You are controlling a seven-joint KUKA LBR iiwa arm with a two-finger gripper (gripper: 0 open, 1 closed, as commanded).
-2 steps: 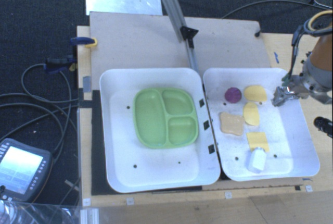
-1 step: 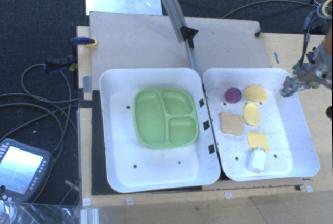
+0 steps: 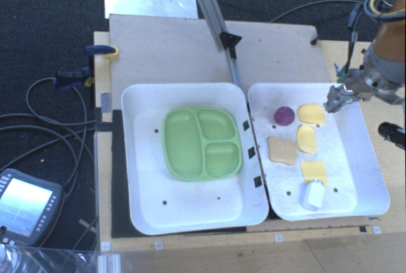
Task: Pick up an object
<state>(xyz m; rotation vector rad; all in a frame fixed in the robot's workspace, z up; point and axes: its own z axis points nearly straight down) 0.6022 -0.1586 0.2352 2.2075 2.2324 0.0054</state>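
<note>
The left bin (image 3: 143,202) carries 1 thing — a green divided plate (image 3: 203,143) with 3 compartments, lying flat around the bin's middle.

The right bin (image 3: 371,183) carries 6 small pieces. Nearest its left wall sits a tan toast-shaped piece (image 3: 282,150), with a purple round piece (image 3: 283,115) beyond it toward the far edge. Next come 4 more, running from the far edge to the near edge: a pale yellow rounded piece (image 3: 311,114), a yellow oval piece (image 3: 306,138), a yellow square piece (image 3: 313,171) and a white block (image 3: 313,195) close to the near rim.

The gripper (image 3: 335,101) hangs at the bin's far right corner, just beside the pale yellow rounded piece, on its right. Whether its pincer is apart or together cannot be told from this slant; nothing shows between its tips.

The pale yellow rounded piece looks like the closest candidate. It is probably light, hollow toy food — stiff but smooth, so apt to slip or skid along the bin floor. Taking it across its narrower width, low and centred, seems the safest hold.
</note>
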